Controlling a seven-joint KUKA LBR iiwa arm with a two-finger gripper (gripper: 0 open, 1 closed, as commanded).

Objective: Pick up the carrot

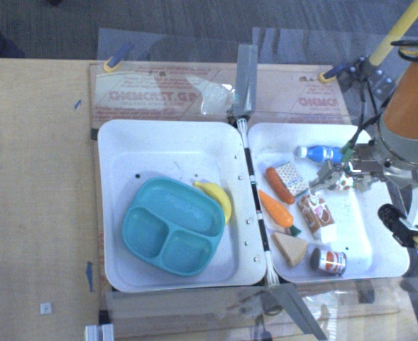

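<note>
1. The carrot (pixel 275 209), orange and tapered, lies near the right bin's (pixel 389 261) left wall, crowded by packets.
2. The gripper (pixel 334 178) hovers upper right; fingers seemingly spread, holding nothing.

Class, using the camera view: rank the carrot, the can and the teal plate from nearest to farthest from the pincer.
Measured from the pincer, in the right bin:
1. Carrot, right bin, near the divider.
2. Can, right bin's front.
3. Teal plate, left bin.
</note>
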